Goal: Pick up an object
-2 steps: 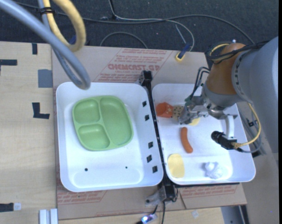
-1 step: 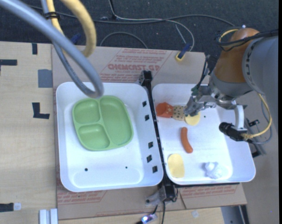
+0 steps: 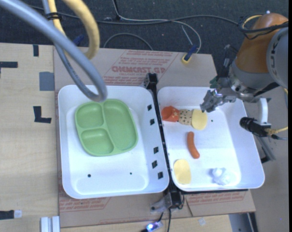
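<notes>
Camera view looks down at a slant on a cardboard-covered surface (image 3: 136, 66) bearing two shallow white bins side by side. The left bin (image 3: 71, 178) holds a green divided plate (image 3: 106, 127) with three compartments, lying flat in the far half of the bin. A grey hose (image 3: 63, 47) sweeps in from the far left and ends over the far edge of that plate, and a yellow hose (image 3: 83, 13) curves beside it.

The right bin (image 3: 244, 153) holds several small things. Near its far left corner lies a red-orange piece (image 3: 170, 113), touching a speckled tan piece (image 3: 185, 116), which in turn touches a pale yellow piece (image 3: 200, 120); the three form a row running left to right. Just nearer than that row, around the middle of the bin, lies an orange sausage-shaped object (image 3: 193, 145), tilted slightly. Nearer still, by the near left corner, lies a flat yellow oval (image 3: 182, 171). A crumpled white object (image 3: 220, 176) sits by the near edge, to the right of the oval and apart from it.

The arm reaches in from the right, its orange band (image 3: 261, 37) at the far right. The gripper (image 3: 208, 102) hangs over the far part of the right bin, just above and beside the pale yellow piece. Whether it is open or closed cannot be told, and nothing is visibly held in it.
</notes>
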Action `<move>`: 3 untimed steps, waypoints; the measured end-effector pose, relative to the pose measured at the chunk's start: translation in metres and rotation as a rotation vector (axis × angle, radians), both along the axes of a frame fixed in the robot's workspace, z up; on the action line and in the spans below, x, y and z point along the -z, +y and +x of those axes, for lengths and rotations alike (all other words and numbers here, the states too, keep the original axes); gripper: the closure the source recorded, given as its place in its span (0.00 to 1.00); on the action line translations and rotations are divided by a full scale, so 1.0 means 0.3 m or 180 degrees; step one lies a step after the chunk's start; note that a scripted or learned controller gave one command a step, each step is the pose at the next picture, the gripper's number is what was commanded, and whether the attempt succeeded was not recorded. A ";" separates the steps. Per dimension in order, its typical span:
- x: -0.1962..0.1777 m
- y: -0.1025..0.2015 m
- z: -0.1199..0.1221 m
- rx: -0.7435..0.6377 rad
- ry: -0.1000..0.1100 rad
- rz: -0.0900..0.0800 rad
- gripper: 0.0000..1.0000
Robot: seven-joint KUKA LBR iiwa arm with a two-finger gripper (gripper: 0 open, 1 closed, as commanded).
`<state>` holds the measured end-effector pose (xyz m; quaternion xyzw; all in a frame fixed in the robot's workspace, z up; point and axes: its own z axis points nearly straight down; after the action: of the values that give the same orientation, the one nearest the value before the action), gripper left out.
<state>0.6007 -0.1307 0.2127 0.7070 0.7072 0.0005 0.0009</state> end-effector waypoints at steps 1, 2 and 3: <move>-0.130 0.001 0.002 -0.0004 -0.0002 0.0000 1.00; -0.104 0.142 -0.078 -0.0009 0.0016 0.0002 1.00; -0.058 0.297 -0.147 -0.0010 0.0020 0.0003 1.00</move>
<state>0.5566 -0.0415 0.2302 0.7058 0.7084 -0.0014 -0.0017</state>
